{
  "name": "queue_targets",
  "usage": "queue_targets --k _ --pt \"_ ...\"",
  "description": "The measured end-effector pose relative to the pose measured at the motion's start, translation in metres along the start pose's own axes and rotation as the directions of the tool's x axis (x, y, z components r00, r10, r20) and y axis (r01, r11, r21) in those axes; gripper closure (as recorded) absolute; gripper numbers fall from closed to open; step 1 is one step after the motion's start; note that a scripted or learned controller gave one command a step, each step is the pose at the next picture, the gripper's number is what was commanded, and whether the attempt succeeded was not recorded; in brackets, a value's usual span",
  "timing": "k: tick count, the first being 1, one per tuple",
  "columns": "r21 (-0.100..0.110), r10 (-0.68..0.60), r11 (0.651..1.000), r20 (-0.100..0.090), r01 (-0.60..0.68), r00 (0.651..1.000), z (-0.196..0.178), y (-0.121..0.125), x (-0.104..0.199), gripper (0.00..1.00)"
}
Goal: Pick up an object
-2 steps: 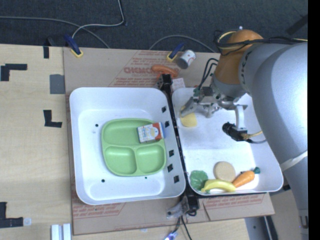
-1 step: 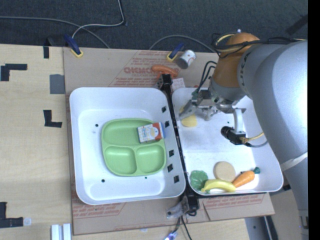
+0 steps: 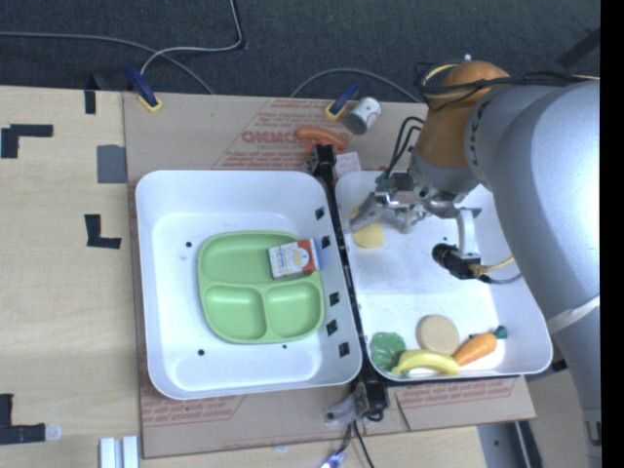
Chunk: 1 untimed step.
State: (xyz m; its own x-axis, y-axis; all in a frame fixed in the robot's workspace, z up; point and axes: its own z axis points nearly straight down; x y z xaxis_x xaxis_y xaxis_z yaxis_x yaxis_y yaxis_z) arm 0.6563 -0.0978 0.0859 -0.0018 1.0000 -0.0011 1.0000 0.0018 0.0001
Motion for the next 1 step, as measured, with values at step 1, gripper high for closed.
queue_targets --k 1 --pt "-0.002 0.001 1.0 0.002 -0.001 1.0 0.0003 -0.0019 0.0013 0.0"
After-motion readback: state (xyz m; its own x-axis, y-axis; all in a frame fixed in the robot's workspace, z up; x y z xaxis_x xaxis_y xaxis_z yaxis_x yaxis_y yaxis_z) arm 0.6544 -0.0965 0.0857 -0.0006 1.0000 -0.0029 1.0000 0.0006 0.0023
